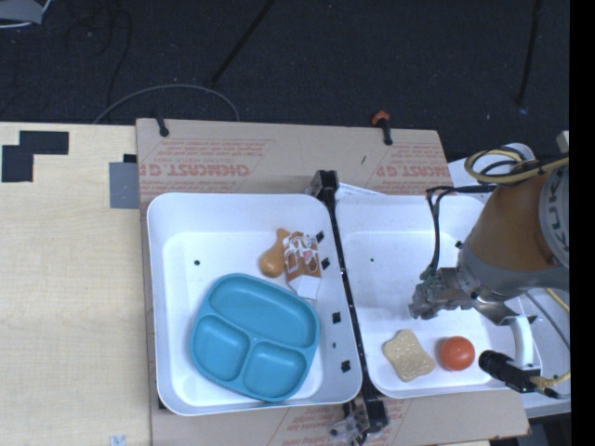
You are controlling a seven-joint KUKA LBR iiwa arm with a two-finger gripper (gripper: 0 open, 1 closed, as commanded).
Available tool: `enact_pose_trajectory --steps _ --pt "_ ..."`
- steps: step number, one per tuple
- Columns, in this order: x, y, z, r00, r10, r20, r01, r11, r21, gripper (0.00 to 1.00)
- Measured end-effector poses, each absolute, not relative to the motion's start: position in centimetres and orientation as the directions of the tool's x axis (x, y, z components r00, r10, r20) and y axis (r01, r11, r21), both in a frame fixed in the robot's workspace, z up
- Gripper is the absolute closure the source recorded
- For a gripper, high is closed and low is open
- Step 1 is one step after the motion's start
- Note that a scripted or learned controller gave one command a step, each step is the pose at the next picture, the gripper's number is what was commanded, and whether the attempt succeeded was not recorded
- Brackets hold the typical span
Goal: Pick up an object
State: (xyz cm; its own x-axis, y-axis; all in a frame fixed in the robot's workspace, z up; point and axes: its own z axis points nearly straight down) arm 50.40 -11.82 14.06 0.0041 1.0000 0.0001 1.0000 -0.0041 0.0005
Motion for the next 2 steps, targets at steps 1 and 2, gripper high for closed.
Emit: enact_pose_trajectory --steps 1,2 --pt "50.8 -12.3 18.4 -0.001 1.0 0.0 1.0 0.001 0.001 1.0" --pt "50.9 -12.7 22.6 -0.001 1.0 0.0 1.0 0.001 0.002 1.0"
